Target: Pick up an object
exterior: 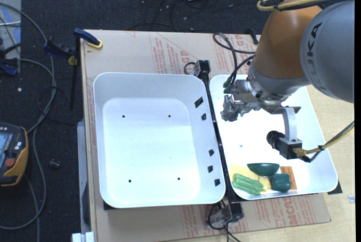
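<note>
My gripper (230,110) hangs over the far left part of the right bin (316,122), close to the divider between the bins. Below the orange band the wrist blocks much of that bin. Several objects lie along the bin's near edge, well apart from the gripper: a dark green bowl-shaped piece (263,168), a ridged light green piece (247,183), a teal block (281,182), a flat yellow piece (241,171) and a small orange piece (288,172).
The left bin (149,139) lies beside the right one, with black clips (210,152) along the shared rim. A black cylinder on a grey bracket (280,141) juts from the wrist above the right bin. Cables (225,43) and a blue-yellow clamp (87,38) lie at the bench's far edge.
</note>
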